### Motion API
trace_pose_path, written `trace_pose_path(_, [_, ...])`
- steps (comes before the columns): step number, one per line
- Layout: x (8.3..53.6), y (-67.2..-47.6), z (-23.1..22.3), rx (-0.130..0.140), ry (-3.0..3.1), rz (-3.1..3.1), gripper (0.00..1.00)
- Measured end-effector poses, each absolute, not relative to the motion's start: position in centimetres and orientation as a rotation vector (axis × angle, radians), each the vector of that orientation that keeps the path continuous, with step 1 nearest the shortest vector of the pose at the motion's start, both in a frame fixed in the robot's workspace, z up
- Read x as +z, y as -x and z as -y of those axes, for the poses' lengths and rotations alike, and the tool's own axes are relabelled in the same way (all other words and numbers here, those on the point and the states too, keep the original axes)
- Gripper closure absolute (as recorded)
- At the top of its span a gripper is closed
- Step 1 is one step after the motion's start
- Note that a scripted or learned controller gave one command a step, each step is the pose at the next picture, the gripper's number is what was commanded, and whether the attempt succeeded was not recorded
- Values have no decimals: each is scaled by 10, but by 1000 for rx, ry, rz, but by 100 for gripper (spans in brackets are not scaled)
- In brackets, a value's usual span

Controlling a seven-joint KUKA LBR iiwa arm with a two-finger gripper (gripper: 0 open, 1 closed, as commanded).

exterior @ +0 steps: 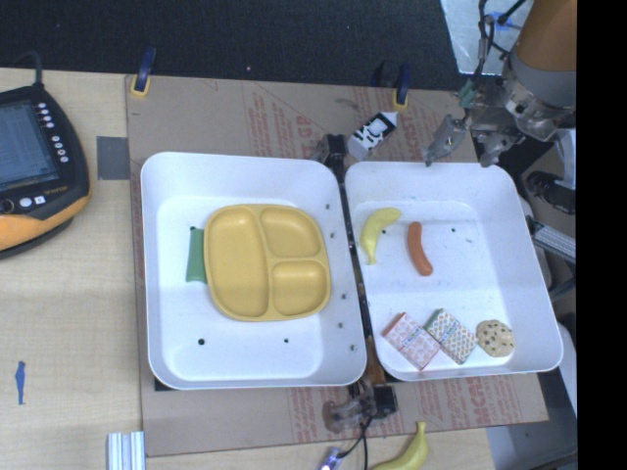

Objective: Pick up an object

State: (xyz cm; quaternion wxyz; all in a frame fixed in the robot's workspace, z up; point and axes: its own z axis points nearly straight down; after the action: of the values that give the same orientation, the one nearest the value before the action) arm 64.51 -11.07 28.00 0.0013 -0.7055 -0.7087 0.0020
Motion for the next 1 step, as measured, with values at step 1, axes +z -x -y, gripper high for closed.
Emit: trace_pose_path(1, [173,-603,152,10,2214,2224,0])
